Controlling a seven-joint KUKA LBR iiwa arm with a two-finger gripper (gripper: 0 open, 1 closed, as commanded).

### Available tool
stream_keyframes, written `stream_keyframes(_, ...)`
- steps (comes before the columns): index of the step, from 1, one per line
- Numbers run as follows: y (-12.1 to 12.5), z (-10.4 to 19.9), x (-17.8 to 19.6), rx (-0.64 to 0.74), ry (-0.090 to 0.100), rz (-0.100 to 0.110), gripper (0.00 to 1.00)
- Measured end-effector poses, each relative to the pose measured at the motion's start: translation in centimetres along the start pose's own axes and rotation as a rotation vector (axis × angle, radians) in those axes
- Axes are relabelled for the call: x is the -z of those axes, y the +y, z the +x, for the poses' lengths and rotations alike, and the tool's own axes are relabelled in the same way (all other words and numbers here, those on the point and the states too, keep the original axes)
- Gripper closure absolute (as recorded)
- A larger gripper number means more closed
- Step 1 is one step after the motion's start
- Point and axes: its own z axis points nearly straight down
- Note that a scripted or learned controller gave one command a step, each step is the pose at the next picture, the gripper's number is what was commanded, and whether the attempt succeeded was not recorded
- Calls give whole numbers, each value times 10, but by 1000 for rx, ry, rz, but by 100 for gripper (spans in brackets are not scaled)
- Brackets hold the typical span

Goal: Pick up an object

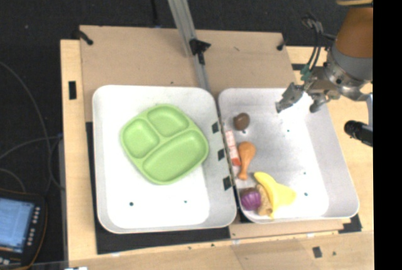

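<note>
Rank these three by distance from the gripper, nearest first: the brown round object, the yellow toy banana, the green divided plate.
From the gripper:
1. Brown round object, upper left part of the right bin.
2. Yellow toy banana, near the right bin's front edge.
3. Green divided plate, in the left bin.

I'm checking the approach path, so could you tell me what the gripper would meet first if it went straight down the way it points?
Probably the bare floor of the right bin; the gripper hangs open above its upper part, though depth is uncertain.
</note>
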Motion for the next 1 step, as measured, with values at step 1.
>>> stream_keyframes(1, 0, 0, 0, 0, 0, 0, 0)
